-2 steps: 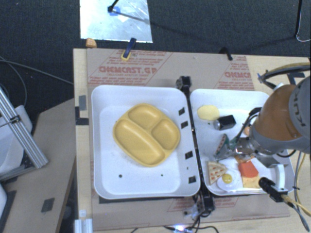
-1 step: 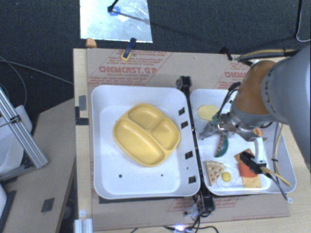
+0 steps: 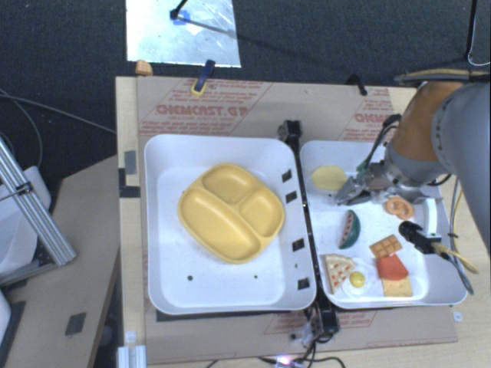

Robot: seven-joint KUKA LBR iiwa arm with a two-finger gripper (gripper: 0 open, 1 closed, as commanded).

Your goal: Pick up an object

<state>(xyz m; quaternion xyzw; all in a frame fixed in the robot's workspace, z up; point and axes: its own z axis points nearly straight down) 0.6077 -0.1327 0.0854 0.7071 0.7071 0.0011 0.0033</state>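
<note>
My gripper (image 3: 347, 195) hangs low over the right bin (image 3: 440, 294), near its back left part. It sits just right of and below a flat yellow round piece (image 3: 329, 178), and above a green and red watermelon slice (image 3: 350, 229). An orange pretzel ring (image 3: 398, 207) lies right of the gripper. Nothing shows as held. Toward the front of the bin lie a waffle square (image 3: 385, 245), a pizza slice (image 3: 336, 267), a fried egg (image 3: 357, 280), a red block (image 3: 392, 267) and a cheese wedge (image 3: 397, 287).
The left bin (image 3: 165, 282) holds a yellow divided plate (image 3: 231, 211). A black divider (image 3: 301, 205) runs between the two bins. The grey arm with its orange band (image 3: 422, 125) comes in over the right bin's back right corner.
</note>
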